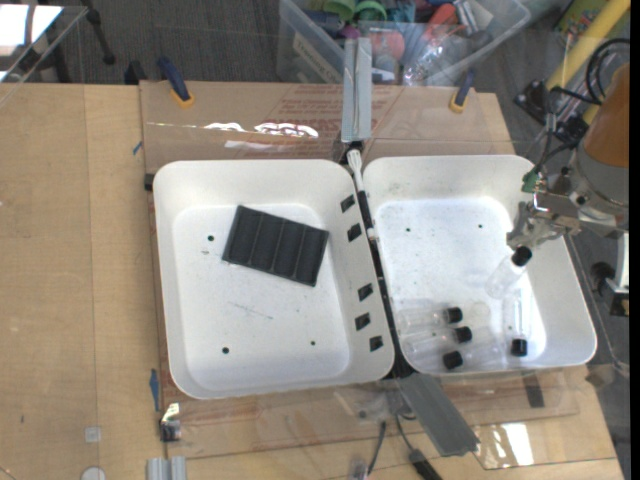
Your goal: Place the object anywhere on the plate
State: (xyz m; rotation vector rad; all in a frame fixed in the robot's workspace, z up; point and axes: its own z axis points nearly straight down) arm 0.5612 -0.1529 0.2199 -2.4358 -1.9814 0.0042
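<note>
My gripper [521,240] hangs over the right bin [470,183], fingers seemingly pinched on a clear vial [505,273] with a black cap; the view is too blurred to be sure. The dark plate [275,245] lies in the left bin [190,183], well apart from that vial.

Arm [607,138] cut off by right edge; upper links out of frame. Tool [527,230] partly masked by own bracket, finger gap too small to read. Clear vials [450,336] in right bin [440,183] nearly transparent; outlines blur into white floor, count uncertain. Storage tub [400,13] cropped by top edge. Grey bracket [440,418] below bins partly covers table [70,268] edge.
</note>
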